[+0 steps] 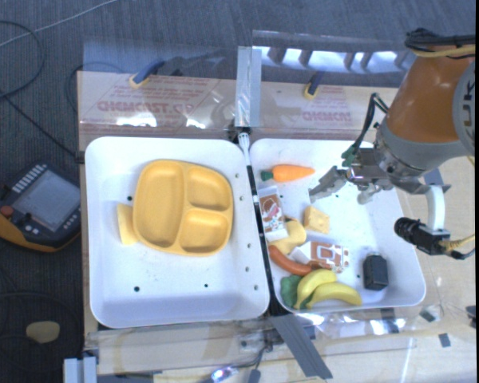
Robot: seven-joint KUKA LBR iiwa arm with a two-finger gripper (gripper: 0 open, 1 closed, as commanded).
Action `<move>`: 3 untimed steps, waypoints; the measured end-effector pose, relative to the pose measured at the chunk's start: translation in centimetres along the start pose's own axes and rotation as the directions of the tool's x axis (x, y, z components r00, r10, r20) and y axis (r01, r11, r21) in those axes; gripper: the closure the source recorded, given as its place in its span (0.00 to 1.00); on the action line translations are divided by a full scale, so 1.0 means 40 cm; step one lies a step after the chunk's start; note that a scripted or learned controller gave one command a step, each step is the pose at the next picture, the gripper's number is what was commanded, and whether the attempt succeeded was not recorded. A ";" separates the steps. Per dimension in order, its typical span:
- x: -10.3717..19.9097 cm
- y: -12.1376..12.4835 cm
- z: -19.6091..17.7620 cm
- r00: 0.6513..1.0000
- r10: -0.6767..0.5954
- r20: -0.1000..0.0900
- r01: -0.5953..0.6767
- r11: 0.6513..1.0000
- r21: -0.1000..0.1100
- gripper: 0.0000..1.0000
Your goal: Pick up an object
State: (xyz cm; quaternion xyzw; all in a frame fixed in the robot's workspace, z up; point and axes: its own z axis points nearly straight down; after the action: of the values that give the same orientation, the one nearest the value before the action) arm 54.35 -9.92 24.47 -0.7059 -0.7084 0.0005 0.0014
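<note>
Dark grey carpet surrounds the counter (104, 94), with cables at upper left and a handheld pendant (40, 206) at the left edge of the frame. Two white bins sit side by side: left bin (112, 294) at centre-left holds a yellow divided plate (182, 206), with a pale yellow flat piece (125, 224) sticking out from under the plate's left side. Right bin (399, 290) at centre-right is crowded along its left half: carrot (292, 172) at top, small printed packet (271, 211) below it, cheese wedge (317, 219) mid-bin, pale yellow lump (291, 236), red sausage-like piece (290, 263), red-and-white carton (327, 254), bananas (326, 288) at bottom, green item (290, 286) touching the bananas' left side, black block (374, 271) at lower right, apart from the rest. Arm enters from the right, orange band at upper right of frame. Gripper (347, 186) hangs over the upper middle of the right bin, fingers spread apart, nothing between them, right of the carrot and above the cheese wedge.
</note>
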 end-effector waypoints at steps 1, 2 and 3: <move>-0.062 0.129 0.323 1.000 0.012 0.002 -0.012 1.000 0.001 0.00; -0.098 -0.026 0.373 0.999 0.053 0.002 -0.053 0.998 -0.028 0.00; -0.114 0.296 0.397 1.000 -0.004 0.001 0.004 0.999 0.035 0.00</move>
State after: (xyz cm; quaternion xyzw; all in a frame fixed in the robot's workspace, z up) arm 66.16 -14.40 8.56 -0.7045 -0.7095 0.0133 0.0133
